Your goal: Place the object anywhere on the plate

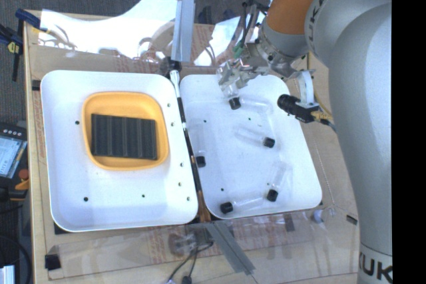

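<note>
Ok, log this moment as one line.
gripper: over right bin's far edge | fingers: unclear | tubes: in right bin | plate: left bin, holds dark ridged block

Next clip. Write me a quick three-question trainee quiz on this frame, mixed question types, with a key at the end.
1. True or false: the yellow plate sits in the right bin.
2. Over which bin is the gripper? A) left bin B) right bin C) neither
3. Fill in: the dark ribbed insert lies on the ____.

Key
1. False: the plate is in the left bin.
2. B, above its far edge, near a clear black-capped tube.
3. Plate.
</note>
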Controlling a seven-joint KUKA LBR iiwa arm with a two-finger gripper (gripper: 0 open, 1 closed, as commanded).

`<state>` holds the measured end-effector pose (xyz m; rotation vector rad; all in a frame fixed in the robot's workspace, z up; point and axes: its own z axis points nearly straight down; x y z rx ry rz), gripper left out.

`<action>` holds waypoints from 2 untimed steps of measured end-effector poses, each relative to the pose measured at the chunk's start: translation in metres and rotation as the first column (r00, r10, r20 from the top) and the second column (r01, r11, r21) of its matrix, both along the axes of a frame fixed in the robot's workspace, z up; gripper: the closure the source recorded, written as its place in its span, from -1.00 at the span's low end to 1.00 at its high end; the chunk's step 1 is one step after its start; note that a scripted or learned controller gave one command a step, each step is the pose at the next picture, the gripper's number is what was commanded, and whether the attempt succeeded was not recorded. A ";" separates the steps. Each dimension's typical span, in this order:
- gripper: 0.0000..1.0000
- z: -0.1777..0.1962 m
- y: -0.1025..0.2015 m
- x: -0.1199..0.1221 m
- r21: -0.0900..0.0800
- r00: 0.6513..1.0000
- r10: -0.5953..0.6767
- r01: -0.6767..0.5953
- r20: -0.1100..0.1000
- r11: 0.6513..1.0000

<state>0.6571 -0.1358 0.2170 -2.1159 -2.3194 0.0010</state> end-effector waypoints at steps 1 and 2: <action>1.00 -0.022 0.030 -0.030 0.001 0.968 0.249 -0.249 -0.003 0.968; 1.00 -0.026 0.048 -0.052 0.002 0.853 0.522 -0.522 -0.003 0.853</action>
